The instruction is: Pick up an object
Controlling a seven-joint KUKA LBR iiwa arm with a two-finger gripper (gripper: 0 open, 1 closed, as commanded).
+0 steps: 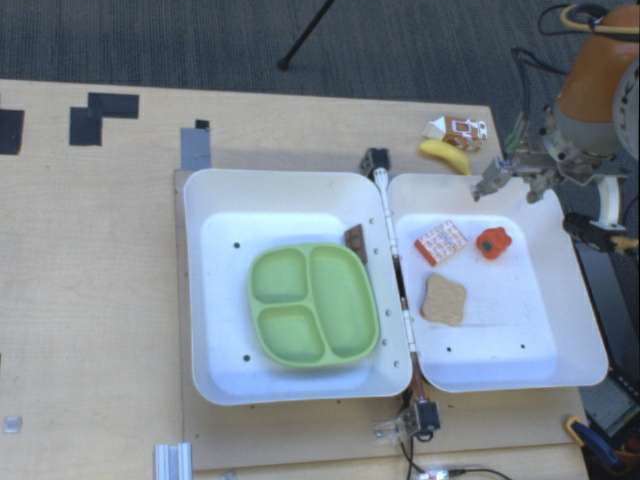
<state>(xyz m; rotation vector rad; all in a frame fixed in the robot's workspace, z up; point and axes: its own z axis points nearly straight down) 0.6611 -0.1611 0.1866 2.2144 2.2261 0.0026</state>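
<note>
Orange-banded arm hovers over the right bin's point(575, 298) far right corner; its gripper point(515, 180) looks spread apart, nothing between the fingers; the red tomato point(492, 242) sits nearest, so I'd drop straight down, centred, clear of the cracker packet point(441, 241).

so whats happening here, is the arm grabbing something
Not yet. The robot's hand hovers at the far edge of the right bin, open and holding nothing. In that bin lie a red-and-white packet, a red pepper-like toy and a slice of bread. A green divided plate sits in the left bin.
</note>
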